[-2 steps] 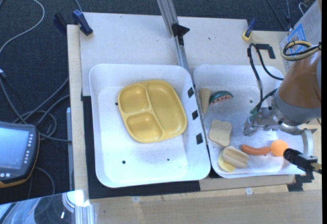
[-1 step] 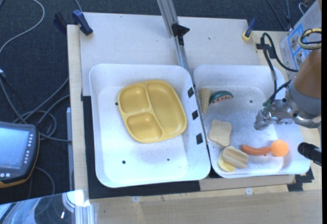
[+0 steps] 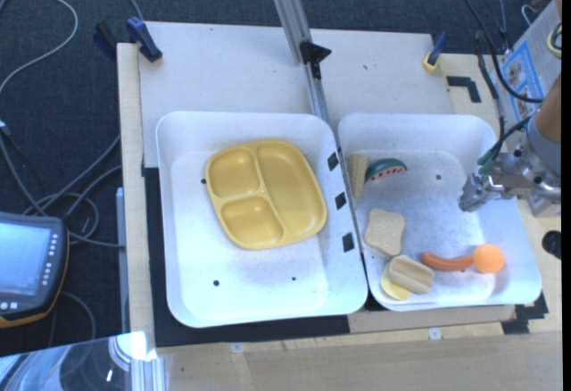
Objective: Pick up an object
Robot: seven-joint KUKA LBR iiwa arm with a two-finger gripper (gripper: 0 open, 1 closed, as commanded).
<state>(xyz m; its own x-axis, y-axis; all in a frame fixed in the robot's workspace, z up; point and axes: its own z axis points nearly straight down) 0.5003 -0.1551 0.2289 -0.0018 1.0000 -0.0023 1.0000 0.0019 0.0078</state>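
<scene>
Yellow divided plate (image 3: pixel 265 194) in left bin (image 3: pixel 178 228); toy foods in right bin (image 3: pixel 446 135).

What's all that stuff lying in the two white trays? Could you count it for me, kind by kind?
Yellow divided plate, left bin: 1
Toy watermelon slice, right bin: 1
Toy bread slice, right bin: 1
Toy sandwich bun, right bin: 1
Orange carrot-like toy, right bin: 1
Pale wedge by the divider, too unclear to name: 1
Total: 6
</scene>
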